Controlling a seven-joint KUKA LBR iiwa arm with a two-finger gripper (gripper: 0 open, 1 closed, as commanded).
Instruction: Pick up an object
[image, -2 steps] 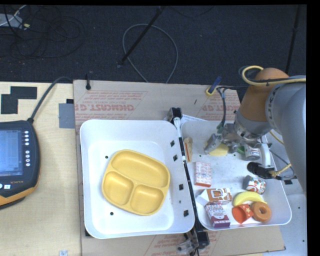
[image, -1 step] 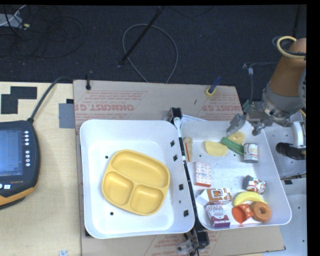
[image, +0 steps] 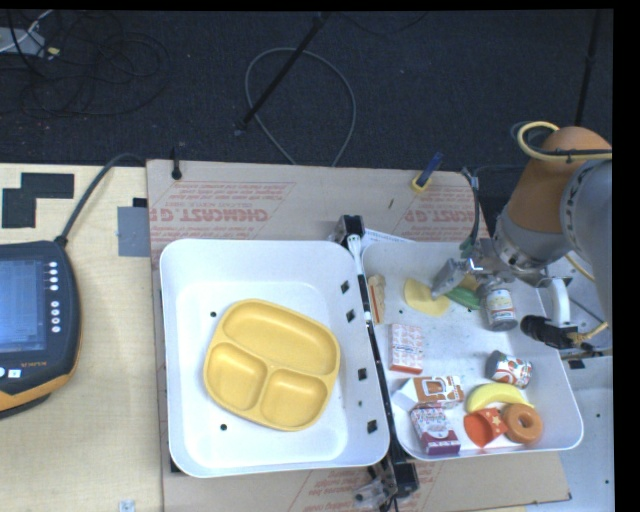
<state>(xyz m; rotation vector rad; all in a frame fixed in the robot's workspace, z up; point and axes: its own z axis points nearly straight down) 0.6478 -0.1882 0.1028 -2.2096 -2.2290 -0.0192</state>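
While the yellow divided tray lies alone in the left bin, the pincer hangs low in the right bin, spread wide and unloaded, beside a yellow disc and green packet

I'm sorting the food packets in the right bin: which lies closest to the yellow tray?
The red-and-white packet, alone mid-bin by the divider; the other two lie lower, near the banana.
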